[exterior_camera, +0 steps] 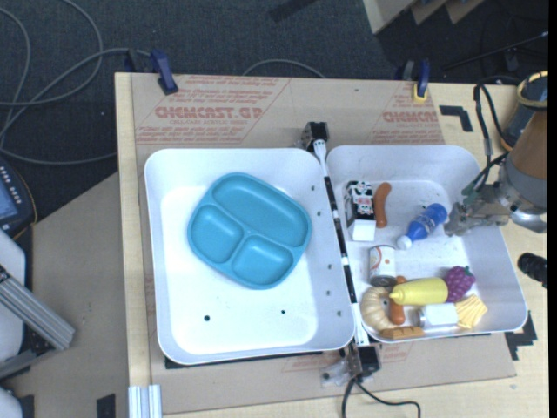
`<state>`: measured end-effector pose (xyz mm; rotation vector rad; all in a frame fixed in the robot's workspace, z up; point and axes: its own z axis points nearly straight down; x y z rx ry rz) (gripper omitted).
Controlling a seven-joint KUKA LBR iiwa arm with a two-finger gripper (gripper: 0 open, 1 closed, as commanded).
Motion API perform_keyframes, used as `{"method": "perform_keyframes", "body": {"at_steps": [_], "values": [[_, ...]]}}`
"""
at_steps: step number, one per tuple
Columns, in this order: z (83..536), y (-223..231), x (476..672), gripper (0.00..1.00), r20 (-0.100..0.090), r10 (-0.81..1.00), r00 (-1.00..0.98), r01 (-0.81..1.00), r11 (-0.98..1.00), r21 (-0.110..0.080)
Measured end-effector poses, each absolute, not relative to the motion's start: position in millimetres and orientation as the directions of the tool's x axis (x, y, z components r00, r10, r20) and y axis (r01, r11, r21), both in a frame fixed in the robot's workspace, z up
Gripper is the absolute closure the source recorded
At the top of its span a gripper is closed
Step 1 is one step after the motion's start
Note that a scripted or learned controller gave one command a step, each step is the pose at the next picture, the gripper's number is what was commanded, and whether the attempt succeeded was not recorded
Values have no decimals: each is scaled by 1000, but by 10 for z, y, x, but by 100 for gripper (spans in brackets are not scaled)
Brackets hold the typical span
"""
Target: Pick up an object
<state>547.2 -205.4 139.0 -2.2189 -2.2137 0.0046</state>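
Pincer (459, 219) low, arm (522, 159) at right

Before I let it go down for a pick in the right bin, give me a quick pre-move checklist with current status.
1. Tool over the right bin, beside the blue bottle: ok.
2. Tool carrying anything: cannot tell; nothing seen in it.
3. Target free of neighbours: not ok for the yellow banana, which lies against the purple grapes and other toys.
4. Bottle has bare floor around it: ok.
5. Left bin holds the blue divided plate, away from the arm: ok.
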Motion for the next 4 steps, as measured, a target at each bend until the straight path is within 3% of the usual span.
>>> {"method": "perform_keyframes", "body": {"at_steps": [1, 2, 3, 4], "values": [[1436, -2167, 5602, 100, -2, 1000, 0, 1000, 0, 3], [1581, -1782, 6354, 100, -1, 1000, -7, 1000, 7, 7], [1568, -1817, 6316, 0, 0, 1000, -1, 1000, 1, 1], [793, -1907, 6102, 0, 2, 1000, 2, 1000, -2, -9]]}}
